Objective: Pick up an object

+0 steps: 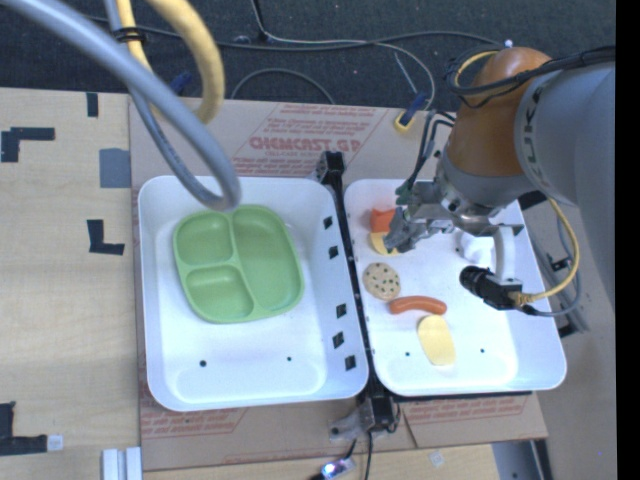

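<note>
Robotics lab: taped bench [60,268], cables [330,58], white bins [160,368].

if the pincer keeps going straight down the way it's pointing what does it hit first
Most likely the orange piece lying with a yellow piece at the right bin's far left side; the pincer hangs right over them. Depth is unclear from this slanted view, so it could land on bin floor beside them.

The grey arm [575,128] is seen entering from the right of the scene, its thick last link angled toward the left. An orange band [495,108] is carried just above the wrist, with thin cables looped over it. Below the band the wrist is pointed downward and to the left, and the gripper [398,236] is lowered at the far left part of the right-hand area, its dark metal body tilted leftward.
</note>
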### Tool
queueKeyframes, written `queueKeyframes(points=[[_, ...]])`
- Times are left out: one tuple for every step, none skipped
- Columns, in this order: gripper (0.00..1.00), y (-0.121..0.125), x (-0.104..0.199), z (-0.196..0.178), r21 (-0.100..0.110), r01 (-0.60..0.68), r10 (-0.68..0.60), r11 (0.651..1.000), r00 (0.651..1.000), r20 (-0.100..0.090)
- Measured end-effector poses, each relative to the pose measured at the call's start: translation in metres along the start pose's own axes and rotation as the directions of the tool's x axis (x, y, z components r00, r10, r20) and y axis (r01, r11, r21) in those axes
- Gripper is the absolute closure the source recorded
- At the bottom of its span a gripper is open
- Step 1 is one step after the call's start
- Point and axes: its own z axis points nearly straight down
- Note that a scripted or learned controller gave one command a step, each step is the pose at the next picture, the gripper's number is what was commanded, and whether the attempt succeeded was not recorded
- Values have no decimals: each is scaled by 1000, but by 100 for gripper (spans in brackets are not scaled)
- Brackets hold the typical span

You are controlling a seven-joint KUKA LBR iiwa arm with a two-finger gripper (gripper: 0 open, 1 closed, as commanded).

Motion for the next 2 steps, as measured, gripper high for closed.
queueKeyframes(points=[[100, -10, 45, -4, 1, 0, 0, 1000, 1000, 0], [100, -16, 103, -4, 0, -1, 1, 1000, 1000, 0]])
